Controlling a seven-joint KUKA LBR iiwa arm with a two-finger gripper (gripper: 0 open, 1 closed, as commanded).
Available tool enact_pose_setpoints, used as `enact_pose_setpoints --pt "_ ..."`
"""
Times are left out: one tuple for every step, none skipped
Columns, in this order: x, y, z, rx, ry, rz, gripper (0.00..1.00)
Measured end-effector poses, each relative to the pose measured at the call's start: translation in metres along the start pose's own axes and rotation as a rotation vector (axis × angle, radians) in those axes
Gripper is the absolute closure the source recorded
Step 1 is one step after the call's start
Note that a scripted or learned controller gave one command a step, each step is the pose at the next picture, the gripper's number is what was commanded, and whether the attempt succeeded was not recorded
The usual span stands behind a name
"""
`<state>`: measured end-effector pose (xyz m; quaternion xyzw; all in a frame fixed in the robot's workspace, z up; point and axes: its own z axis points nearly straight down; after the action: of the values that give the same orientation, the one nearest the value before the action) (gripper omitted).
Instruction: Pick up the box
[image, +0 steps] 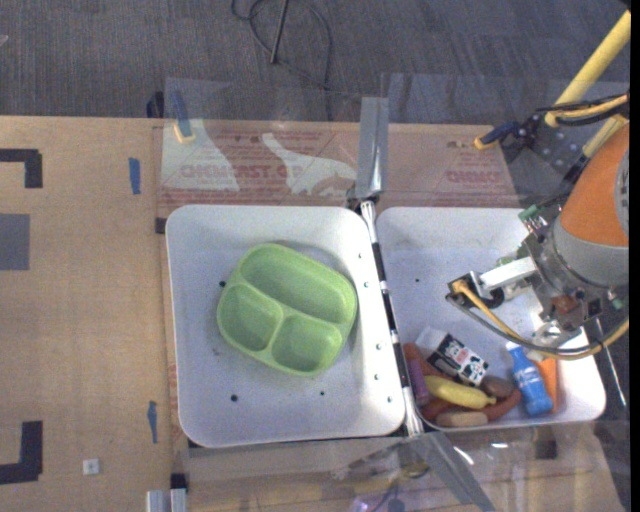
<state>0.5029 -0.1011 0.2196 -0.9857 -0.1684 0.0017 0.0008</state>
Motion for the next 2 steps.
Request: enact_pose_setpoints --pt "-0.035 0.081 -0.076 -0.001 0.001 0.136 0.0" --pt "-0.029 0.033 0.014 0.002 0.0 0.136 0.0"
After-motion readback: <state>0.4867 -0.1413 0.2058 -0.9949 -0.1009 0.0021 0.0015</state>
